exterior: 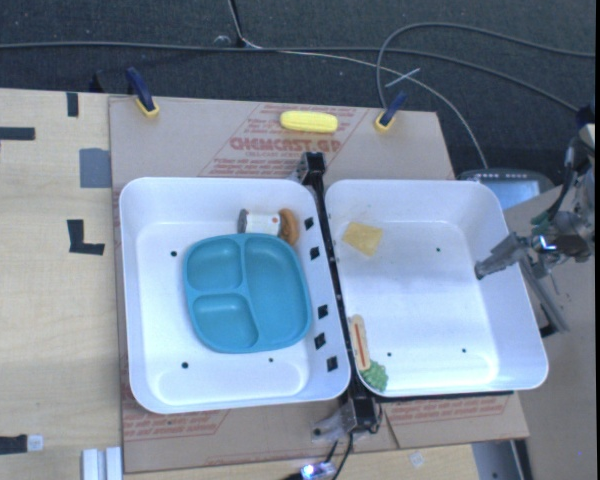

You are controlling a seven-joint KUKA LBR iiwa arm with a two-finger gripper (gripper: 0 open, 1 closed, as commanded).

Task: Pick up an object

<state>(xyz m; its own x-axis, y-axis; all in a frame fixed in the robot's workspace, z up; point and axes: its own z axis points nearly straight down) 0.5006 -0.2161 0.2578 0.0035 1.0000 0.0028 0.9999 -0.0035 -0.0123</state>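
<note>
Hovering at the right bin's (500,368) 3 o'clock rim, the gripper (490,263), grip state indeterminate, is at the approach step; next, travel toward the yellow sponge (362,238) at 10 o'clock.

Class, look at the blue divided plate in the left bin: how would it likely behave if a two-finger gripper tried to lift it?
The plate looks like moulded plastic, so probably stiff and light. It lies flat and wide in the left bin, so fingers would likely need its rim. Its smooth surface may be slippery, and gripped at one edge it would probably tilt.
</note>
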